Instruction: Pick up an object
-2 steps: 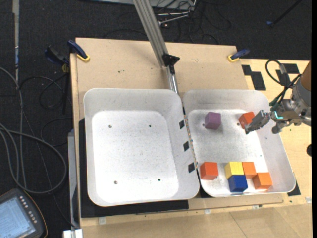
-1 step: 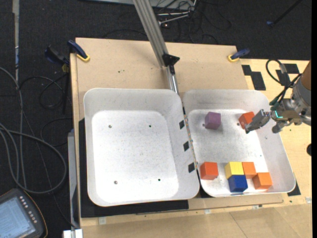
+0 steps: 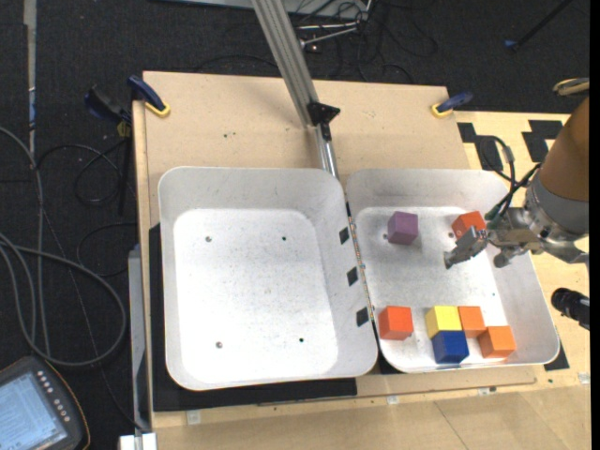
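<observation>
In the right bin my gripper hangs near the bin's right side, its fingers spread open and nothing between them. A red-orange block lies just above the left finger, touching or nearly touching it. To the left, a purple cube sits apart. Along the front of the bin stand an orange cube, a yellow cube, a blue cube and two more orange cubes, clustered tightly.
The left bin sits beside the right one; black clips join their shared rim. A slanted metal pole crosses the bench's back. Blue-yellow clamps hold the board's far corners.
</observation>
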